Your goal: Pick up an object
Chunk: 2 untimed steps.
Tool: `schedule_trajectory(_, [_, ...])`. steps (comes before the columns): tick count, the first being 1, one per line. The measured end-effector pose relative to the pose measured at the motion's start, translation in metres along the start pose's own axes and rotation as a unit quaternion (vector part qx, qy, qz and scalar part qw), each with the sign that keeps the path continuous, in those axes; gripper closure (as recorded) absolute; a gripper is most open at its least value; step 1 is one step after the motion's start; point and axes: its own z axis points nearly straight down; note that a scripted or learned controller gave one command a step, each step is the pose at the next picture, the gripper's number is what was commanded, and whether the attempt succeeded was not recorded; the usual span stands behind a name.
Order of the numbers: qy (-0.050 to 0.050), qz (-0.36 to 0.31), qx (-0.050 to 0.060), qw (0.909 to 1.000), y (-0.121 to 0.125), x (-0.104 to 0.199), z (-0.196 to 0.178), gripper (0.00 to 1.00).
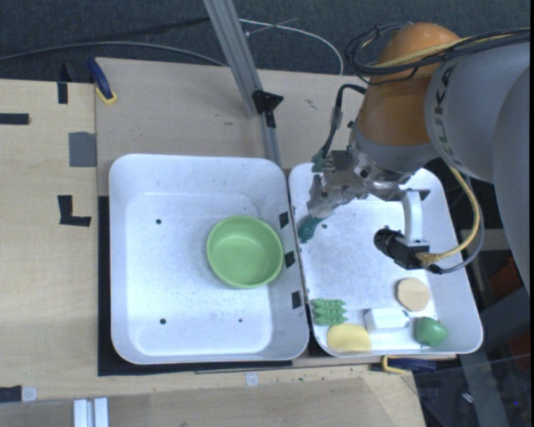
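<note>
Whether the fingers are spread or pressed together I cannot tell: the two-finger gripper (313,216) is pointing down at the upper left corner of the right shallow white bin (356,252), and its tip is being seen from above at a slant. A small teal piece (307,229) is showing right at that tip, close to the wall between the bins; I cannot tell whether it is being pinched or is lying beneath. The grey arm (485,105) with its orange band (400,87) is reaching in over the right bin's upper end.

Things for picking are lying along the right bin's near end: a ridged green plastic piece (329,310), a rounded yellow lump (349,336) just beside it, a small white block (387,318), a tan round disc (413,294) and a green rounded lump (432,332) in the corner. All are sitting well apart from the gripper. A light green round bowl (245,252) is sitting upright in the left shallow white bin (125,265), toward its right side.
</note>
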Motion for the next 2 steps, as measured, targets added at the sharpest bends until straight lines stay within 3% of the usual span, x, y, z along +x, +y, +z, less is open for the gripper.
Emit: schedule_trajectory(2, [-0.001,0.001,0.001,1.0000,-0.028,0.100,0.000,1.00])
